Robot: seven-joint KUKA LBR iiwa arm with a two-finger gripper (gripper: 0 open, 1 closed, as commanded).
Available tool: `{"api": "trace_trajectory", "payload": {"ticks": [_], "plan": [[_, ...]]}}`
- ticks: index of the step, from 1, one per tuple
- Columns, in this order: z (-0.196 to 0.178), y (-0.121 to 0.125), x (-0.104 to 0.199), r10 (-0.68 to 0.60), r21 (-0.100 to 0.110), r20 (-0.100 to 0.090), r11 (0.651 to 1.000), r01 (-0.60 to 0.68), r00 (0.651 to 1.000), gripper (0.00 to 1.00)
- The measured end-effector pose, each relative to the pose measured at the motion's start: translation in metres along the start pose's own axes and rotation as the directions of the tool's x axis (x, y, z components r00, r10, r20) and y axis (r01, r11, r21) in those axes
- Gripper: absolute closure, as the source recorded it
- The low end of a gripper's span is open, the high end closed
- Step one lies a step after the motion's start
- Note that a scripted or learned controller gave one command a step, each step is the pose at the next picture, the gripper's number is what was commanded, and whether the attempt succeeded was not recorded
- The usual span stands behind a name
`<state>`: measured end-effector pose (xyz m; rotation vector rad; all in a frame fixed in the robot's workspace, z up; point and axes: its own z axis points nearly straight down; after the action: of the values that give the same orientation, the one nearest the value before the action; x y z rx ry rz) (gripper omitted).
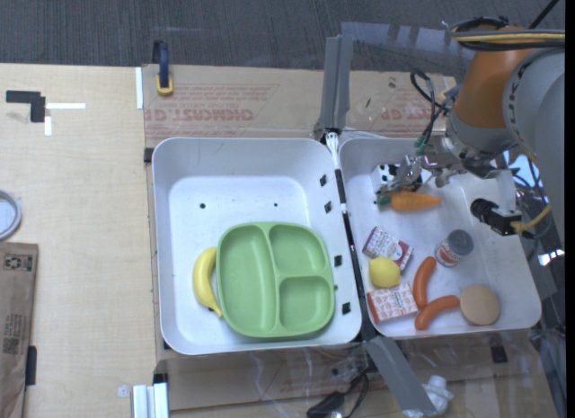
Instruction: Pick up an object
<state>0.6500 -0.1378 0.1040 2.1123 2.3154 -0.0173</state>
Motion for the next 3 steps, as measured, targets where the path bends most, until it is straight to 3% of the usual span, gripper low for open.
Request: {"api": "trace_trajectory", "payload": {"ticks": [1,2,3], "plan": [[-0.01,-0.001,0.002,-0.001,0.016,-0.011,1.0,0.001,1.0,1.0],[-0.1,-0.031,0.041,0.165,0.0,-0.012,0.986,-0.165,0.986,1.0],[-0.162,-0.04,0.015,0.006,-0.003,-0.011,1.0,-0.006,1.0,1.0]]}}
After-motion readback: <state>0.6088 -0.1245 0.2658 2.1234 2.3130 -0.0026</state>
